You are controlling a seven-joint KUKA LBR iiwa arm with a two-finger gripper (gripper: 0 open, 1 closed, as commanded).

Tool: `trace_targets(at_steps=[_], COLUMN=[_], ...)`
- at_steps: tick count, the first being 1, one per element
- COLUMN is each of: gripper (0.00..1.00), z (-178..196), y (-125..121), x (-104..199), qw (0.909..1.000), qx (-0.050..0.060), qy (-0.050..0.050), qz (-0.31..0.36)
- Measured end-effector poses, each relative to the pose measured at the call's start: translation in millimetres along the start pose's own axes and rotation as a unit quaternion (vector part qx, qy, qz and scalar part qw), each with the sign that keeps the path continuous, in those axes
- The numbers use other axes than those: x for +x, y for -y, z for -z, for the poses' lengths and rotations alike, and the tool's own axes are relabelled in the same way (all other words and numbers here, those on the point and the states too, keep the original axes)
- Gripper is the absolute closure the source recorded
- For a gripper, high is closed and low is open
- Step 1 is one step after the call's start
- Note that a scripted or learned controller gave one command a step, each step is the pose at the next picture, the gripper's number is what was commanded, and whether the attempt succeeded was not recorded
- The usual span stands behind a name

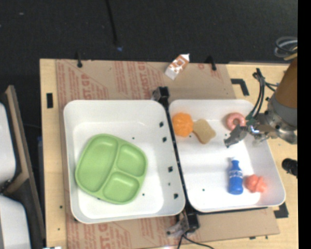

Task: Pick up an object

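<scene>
honestly the gripper (232, 139) hangs just near-left of the pink donut (234, 120), can't tell its finger state.

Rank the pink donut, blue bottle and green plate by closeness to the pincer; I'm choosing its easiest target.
1. Pink donut, just up-left of the pincer in the right bin.
2. Blue bottle, below it, same bin.
3. Green plate, far across in the left bin.
</scene>
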State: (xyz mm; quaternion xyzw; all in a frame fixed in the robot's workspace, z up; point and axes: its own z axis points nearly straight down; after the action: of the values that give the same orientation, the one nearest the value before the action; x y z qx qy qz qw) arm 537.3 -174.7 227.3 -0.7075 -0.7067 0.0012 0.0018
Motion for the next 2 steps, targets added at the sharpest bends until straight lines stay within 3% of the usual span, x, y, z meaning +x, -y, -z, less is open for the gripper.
trace_targets(at_steps=[1, 2], gripper=[0.00, 0.00], z=[2.5, -60.4], y=[-1.1, -0.3], x=[0.1, 0.2], qw=[1.0000, 1.0000], qx=[-0.003, 0.000], qy=[0.000, 0.000], qz=[0.000, 0.000])
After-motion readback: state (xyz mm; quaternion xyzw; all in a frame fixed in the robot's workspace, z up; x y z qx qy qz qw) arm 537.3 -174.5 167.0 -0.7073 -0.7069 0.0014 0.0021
